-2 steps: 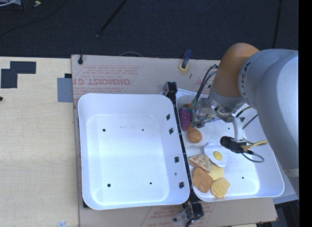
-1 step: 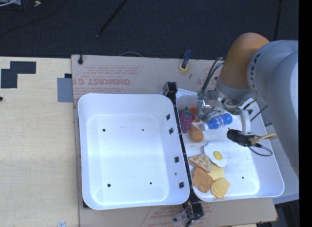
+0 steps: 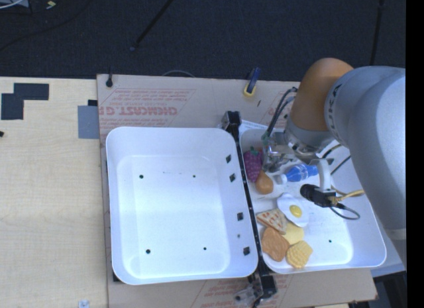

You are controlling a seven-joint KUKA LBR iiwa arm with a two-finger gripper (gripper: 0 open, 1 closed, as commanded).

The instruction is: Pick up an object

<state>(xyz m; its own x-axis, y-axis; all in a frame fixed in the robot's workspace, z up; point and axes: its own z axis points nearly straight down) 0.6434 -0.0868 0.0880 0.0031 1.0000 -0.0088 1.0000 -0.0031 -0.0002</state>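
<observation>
My gripper (image 3: pixel 275 161) is down in the right bin (image 3: pixel 344 250), near its back left part, under the orange wrist band. Just left of it lies a purple bunch of grapes (image 3: pixel 252 164). A small tan bread roll (image 3: pixel 265 183) sits right below the gripper, and a blue bottle-like item (image 3: pixel 303 171) lies to its right. Nearer the front are a fried egg (image 3: pixel 293 210), a toast triangle (image 3: pixel 271 219), a brown cookie (image 3: pixel 274 244) and a yellow waffle piece (image 3: pixel 299 254). The wrist hides the fingertips.
The left bin (image 3: pixel 172 201) stands beside the right one, with a black divider clip row (image 3: pixel 240 194) between them. A black cable connector (image 3: pixel 317 195) hangs from the arm over the right bin. A blue-yellow clamp (image 3: pixel 251 83) sits at the board's far edge.
</observation>
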